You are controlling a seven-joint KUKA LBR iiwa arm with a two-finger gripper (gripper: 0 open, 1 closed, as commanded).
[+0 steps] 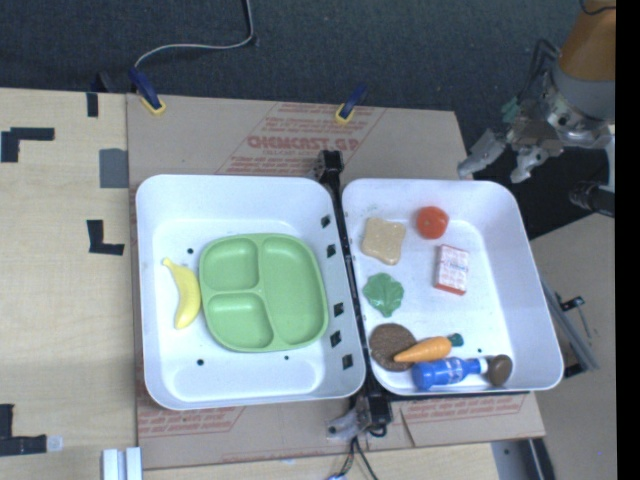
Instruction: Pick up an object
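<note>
- Gripper [503,160]: positioned at the far right, outside the bins, just beyond the far right corner of the right bin [520,230]. The jaws stand spread wide apart, with nothing between them and touching nothing.
- Arm [588,38]: enters from the upper right; the orange band is visible above the wrist.
- Right bin contents: a red tomato [432,221] at the far side; a tan slice of bread [384,239] to its left; a small red and white box [452,269] near the right wall; a green leafy piece [383,292] near the middle divider.
- Near edge of right bin: a brown round cookie [386,340], with an orange carrot [423,349] lying partly across it; a blue bottle [447,371] lying on its side just in front of the carrot; a brown rounded item [499,369] at the bottle's right end.
- Left bin [160,368] contents: a green divided plate [265,291] in the centre; a yellow banana [184,291] lying just beside the plate's left edge.
- All objects rest in the bins, well apart from the gripper.
- Desk [60,318]: both bins sit on a cardboard sheet [290,133] held by two clamps at its far edge.
</note>
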